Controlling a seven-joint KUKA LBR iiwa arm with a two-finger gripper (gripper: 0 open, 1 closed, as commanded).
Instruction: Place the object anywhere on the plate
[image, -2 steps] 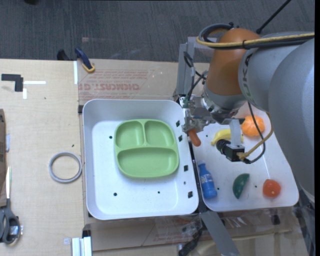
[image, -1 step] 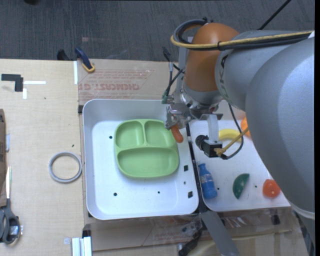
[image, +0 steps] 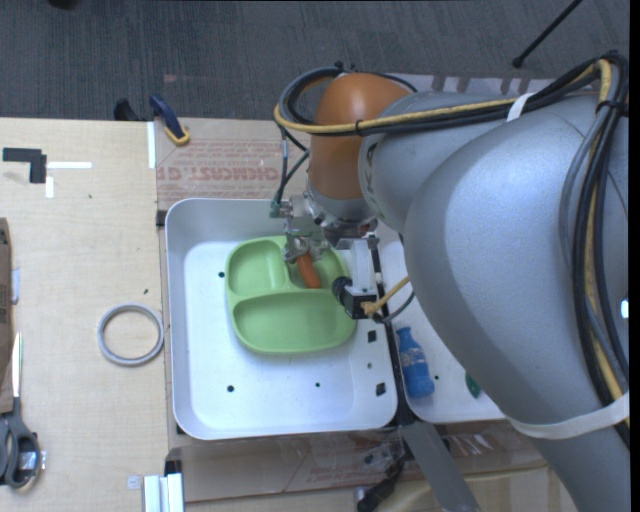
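Observation:
A green divided plate lies in the left white bin. My gripper hangs over the plate's upper right compartment. A small orange-red object shows right at the fingertips, at the plate's upper right part. Whether it rests on the plate or is held I cannot tell. The arm's orange band and grey wrist hide the gripper's body from above.
A blue object lies in the right bin, mostly under the arm. A roll of tape sits on the wooden bench left of the bins, with scissors at the lower left. A blue clamp is at the back.

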